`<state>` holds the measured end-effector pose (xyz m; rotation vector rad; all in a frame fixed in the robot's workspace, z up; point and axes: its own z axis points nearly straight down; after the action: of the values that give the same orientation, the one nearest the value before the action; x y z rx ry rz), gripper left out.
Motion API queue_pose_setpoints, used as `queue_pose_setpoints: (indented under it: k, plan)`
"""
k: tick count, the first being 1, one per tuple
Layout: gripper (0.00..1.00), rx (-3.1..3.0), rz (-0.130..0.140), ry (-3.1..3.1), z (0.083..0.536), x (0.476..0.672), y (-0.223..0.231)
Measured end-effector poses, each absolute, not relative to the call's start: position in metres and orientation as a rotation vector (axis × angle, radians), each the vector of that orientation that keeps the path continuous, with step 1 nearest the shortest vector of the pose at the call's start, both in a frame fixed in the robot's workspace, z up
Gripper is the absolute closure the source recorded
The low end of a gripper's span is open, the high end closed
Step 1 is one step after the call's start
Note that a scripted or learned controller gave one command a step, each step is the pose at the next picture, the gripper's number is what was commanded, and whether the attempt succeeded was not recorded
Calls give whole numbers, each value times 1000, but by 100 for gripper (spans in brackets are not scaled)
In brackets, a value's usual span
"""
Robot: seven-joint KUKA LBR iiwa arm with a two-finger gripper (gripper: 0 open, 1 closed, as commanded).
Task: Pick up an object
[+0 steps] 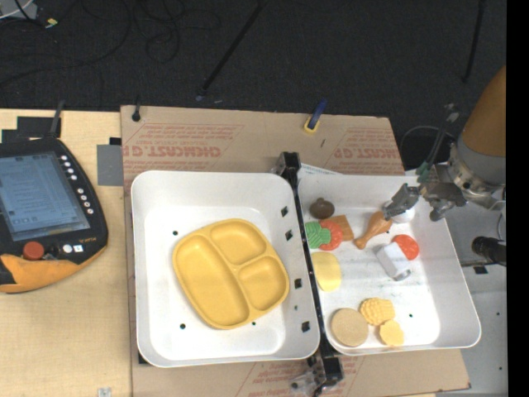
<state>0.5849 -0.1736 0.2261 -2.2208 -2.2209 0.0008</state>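
We start with the tabletop (74, 321), which carries two white bins side by side. The left bin (165, 213) holds a yellow divided plate (230, 271). The right bin (450, 304) holds the small pieces, and the grey arm (483, 151) reaches over its upper right corner.

Among those pieces, the orange cone-shaped piece (374, 227) matters most to us. It lies on the bin floor with its long axis slanting from lower left to upper right, its upper end pointing up towards the claw (405, 201). The claw hovers just above and to the right of that end, nothing gripped; whether it is spread or clenched we cannot tell at this size.

We judge the cone the nearest candidate: a short drop down and left, fingers set across the slant.

Smaller things nearby: a red and white piece (399, 255), a green and red piece (322, 235), a brown lump (322, 209), a pale yellow piece (326, 271), and three round biscuits (364, 321).
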Motion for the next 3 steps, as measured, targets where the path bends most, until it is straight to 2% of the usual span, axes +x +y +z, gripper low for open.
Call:
queue_pose_setpoints:
  k: [2,3]
  plan:
    - [0,-2215,4,-2219,112,599,-165]
    - [0,-2217,4,-2220,86,599,-162]
